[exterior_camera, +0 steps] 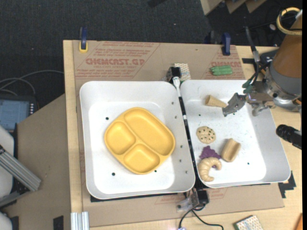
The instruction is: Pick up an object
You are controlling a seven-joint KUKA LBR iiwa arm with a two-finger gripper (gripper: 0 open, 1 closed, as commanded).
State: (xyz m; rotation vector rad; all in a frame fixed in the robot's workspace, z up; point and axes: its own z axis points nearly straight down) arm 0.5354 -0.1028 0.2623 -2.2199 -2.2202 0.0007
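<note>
I see the hand (243,104) over the upper part of the right bin (268,171), its two fingers spread apart with nothing between them. The left finger (233,104) hangs just beside the wedge (215,101), not touching it as far as I can tell. In the same bin lie a cookie (206,134), a tan block (230,150), a purple piece (209,152) and a croissant (209,168); the purple piece touches the croissant. The left bin (93,128) holds a yellow tray (139,140) with three compartments. A green item (221,71) rests on the bench (120,61) beyond the right bin.
</note>
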